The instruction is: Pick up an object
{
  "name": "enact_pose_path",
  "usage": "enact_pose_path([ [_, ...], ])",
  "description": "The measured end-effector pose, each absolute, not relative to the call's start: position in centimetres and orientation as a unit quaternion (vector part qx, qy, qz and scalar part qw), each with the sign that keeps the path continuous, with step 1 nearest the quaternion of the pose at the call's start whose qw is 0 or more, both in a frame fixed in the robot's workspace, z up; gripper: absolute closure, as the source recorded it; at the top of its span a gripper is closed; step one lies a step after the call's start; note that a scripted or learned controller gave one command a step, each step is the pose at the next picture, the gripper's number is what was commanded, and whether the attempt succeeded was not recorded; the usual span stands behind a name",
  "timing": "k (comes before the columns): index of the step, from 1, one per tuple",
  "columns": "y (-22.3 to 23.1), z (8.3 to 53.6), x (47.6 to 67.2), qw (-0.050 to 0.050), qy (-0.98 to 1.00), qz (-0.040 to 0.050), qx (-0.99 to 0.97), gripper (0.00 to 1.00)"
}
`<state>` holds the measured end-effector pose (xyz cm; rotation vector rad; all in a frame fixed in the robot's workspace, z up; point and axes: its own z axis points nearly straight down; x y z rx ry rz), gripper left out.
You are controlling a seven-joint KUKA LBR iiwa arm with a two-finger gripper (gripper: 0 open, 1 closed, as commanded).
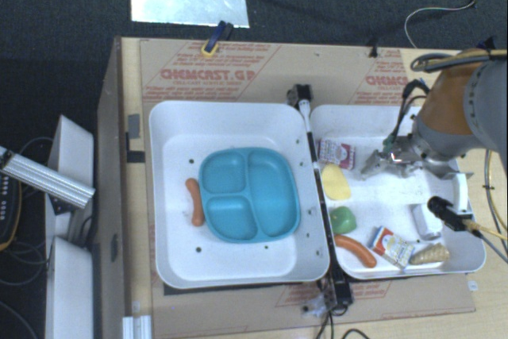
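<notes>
Over the right bin (473, 248) the gripper (386, 159) hangs with fingers spread and holding nothing, so I'd lower it squarely onto the yellow piece (336, 184) just beside.

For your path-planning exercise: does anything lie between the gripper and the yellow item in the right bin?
Nothing visible does. The gripper hangs over bare white floor of the right bin, and the yellow item lies just beyond, toward the divider.
</notes>
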<state>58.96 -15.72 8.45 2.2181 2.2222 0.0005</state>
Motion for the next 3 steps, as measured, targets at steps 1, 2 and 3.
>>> enact_pose_path([
  [1,-15.2,8.7,50.5,0.0,0.707,0.0001,0.707,0.0],
  [2,-20.7,16.0,64.6,0.003,0.709,0.0011,0.706,0.0],
  [3,-20.6,11.4,64.9,0.001,0.709,0.0,0.705,0.0],
])
